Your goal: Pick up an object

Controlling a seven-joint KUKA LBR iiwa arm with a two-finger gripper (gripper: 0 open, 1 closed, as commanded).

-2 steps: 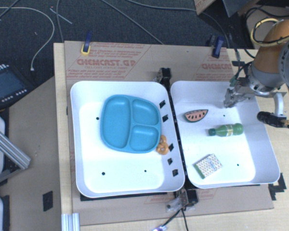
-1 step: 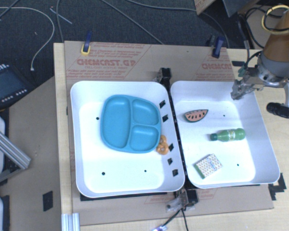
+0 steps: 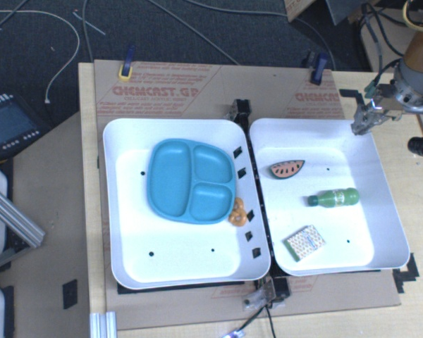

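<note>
Over at the upper right of the frame, the gripper hangs above the far right corner of the right bin, well apart from everything in it; whether it is open or closed cannot be told. Inside that bin lie a watermelon slice, a green bottle on its side, and a small patterned packet. The left bin holds a blue divided plate with an orange pretzel-like piece touching its lower right rim.

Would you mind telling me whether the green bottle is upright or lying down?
Lying down: the bottle rests on its side in the right bin, cap pointing left.
</note>
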